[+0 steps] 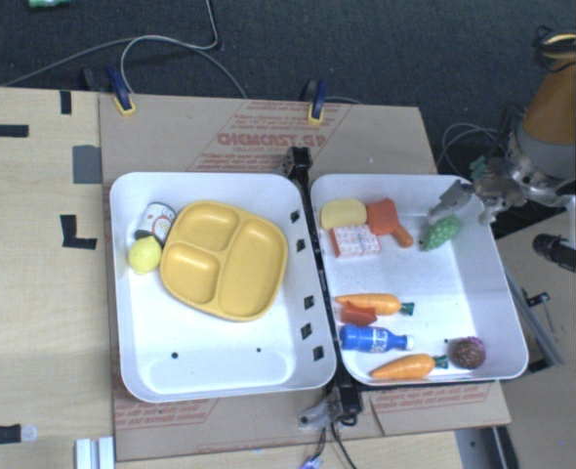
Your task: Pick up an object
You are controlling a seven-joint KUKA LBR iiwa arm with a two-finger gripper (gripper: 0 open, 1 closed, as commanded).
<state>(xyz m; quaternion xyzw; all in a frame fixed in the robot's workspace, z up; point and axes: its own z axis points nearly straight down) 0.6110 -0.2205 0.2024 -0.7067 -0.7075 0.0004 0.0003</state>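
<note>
The right bin (pixel 483 291) holds a yellow block (pixel 343 213), an orange-red piece (pixel 389 221), a pink-and-white packet (pixel 354 243), a carrot (pixel 369 304), a blue bottle (pixel 373 339), a second carrot (pixel 405 366) and a dark red ball (pixel 467 352). A small green bumpy object (pixel 441 233) lies at the bin's upper right, right at the tip of my gripper (pixel 461 206). The gripper reaches in over the bin's right rim. Whether the green object is held or only touched is not visible.
The left bin (pixel 137 330) contains a yellow divided plate (pixel 224 259), a yellow ball (pixel 144 255) and a small round white item (pixel 155 220). A black divider with clips (pixel 312 291) runs between the bins. Cables (pixel 171 42) trail behind the bench.
</note>
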